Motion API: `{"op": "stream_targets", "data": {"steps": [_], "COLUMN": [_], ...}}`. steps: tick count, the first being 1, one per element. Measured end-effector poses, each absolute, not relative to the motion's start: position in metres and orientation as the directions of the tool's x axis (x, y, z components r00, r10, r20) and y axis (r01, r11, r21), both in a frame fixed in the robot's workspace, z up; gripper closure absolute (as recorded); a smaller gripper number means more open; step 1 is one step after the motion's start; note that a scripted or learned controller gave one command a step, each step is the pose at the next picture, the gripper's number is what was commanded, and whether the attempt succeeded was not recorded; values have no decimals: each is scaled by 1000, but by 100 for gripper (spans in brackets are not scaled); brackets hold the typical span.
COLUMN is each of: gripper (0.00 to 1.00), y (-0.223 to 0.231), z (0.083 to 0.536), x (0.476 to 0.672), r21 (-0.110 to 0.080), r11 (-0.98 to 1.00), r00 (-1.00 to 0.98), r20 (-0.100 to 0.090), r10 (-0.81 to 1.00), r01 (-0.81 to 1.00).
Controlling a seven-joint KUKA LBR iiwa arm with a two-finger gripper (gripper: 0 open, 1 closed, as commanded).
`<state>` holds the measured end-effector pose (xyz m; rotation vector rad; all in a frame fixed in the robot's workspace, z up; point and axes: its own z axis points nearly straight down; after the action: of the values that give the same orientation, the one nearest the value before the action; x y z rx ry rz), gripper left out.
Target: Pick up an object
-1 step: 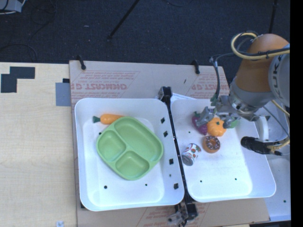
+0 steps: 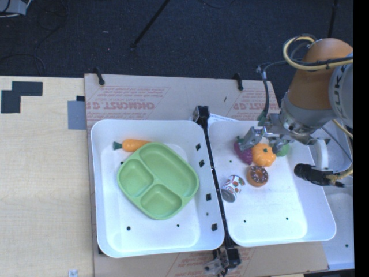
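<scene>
Two-finger gripper [image 2: 258,138], centre right of frame: grip state indiscernible; above small orange plastic pumpkin [image 2: 263,154] in right white bin [image 2: 305,227].

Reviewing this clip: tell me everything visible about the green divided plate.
The green divided plate is pale green, looks like smooth plastic, with rounded corners and three compartments, all bare. It lies flat, turned at an angle, in the left bin. The toy carrot sits at its upper left rim, seemingly touching. The gripper is over the right bin, far from it.

Robotics lab: arm [image 2: 314,91] working over two white bins [image 2: 115,235] on cardboard-lined bench [image 2: 40,183]; cables [image 2: 155,7] trailing across dark floor.
</scene>
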<state>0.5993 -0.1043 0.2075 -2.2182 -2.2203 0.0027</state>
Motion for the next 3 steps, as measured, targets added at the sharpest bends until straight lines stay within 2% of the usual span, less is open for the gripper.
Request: {"op": "stream_targets", "data": {"steps": [1,2,3], "gripper": [0,0,0], "y": [-97,-99,-100], "z": [157,98,95], "x": [591,597,602], "r21": [-8,2,11], "r11": [-1,1,-2], "r00": [1,-1,2], "r20": [2,-2,-3], "r10": [1000,1000,1000], "r01": [1000,1000,1000]}}
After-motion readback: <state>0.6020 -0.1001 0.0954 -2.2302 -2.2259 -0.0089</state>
